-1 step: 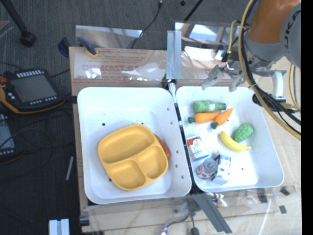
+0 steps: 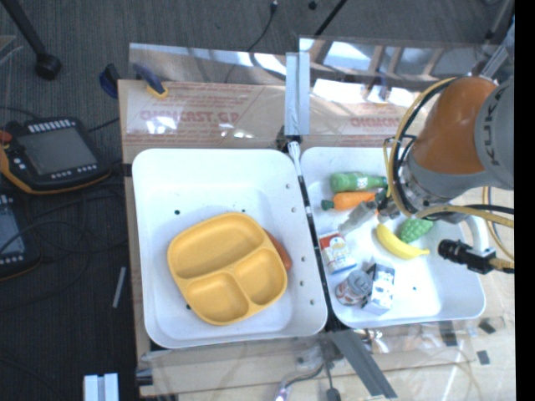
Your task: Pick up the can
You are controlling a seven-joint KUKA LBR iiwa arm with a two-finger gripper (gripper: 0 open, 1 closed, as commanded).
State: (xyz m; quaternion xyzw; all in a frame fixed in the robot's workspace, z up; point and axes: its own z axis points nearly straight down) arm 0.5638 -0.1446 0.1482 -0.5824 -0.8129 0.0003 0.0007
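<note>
We are reaching the arm point(image 2: 456, 140) in from the right, bending over the right bin point(image 2: 456, 303). Our gripper point(image 2: 391, 200) is hovering by a carrot point(image 2: 353, 199), green bottle point(image 2: 355, 181) and banana point(image 2: 397, 242); its finger state we cannot tell. The can point(image 2: 356, 286) is lying nearer the front wall, well apart from it, beside small cartons point(image 2: 383, 287).

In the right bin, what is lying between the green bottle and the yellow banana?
In the camera view, the orange carrot lies just below the green plastic bottle, and the gripper hangs over the stretch before the yellow banana.
</note>
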